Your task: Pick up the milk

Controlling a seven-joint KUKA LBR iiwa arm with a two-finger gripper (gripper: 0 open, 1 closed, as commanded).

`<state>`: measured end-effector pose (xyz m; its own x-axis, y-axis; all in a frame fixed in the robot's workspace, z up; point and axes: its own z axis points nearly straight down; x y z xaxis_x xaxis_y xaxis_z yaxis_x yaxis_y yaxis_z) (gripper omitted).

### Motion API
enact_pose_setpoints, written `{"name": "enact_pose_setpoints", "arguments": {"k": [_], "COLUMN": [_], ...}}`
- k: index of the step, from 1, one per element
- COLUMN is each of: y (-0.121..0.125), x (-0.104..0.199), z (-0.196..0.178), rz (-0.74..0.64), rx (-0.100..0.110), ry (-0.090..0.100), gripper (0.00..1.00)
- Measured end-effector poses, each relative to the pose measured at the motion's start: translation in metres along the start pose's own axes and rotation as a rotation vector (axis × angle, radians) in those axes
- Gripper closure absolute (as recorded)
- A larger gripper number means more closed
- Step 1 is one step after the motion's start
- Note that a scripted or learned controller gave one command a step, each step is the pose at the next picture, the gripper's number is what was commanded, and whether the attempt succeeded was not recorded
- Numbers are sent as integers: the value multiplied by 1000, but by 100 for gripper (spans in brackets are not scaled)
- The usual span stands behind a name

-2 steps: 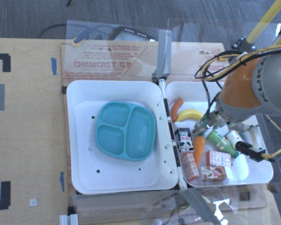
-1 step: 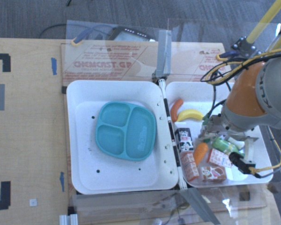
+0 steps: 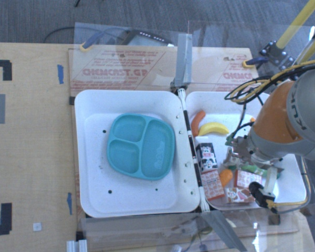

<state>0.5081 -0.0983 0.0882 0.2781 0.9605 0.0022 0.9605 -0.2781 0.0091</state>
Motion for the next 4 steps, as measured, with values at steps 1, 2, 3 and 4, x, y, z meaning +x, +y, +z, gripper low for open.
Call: {"name": "enact_pose_setpoints", "arguments": {"k": [1,2,3,4], "y": [-50,-78,-78,-87], "x": [78,169,169,198], "z": [-97,-96,-105,-102], "rz": [-180,-154,-156,-102], "rx": [6,9,9,10], "ry": [-2,-2,-3,-3], "gripper": [100,100,100,100]}}
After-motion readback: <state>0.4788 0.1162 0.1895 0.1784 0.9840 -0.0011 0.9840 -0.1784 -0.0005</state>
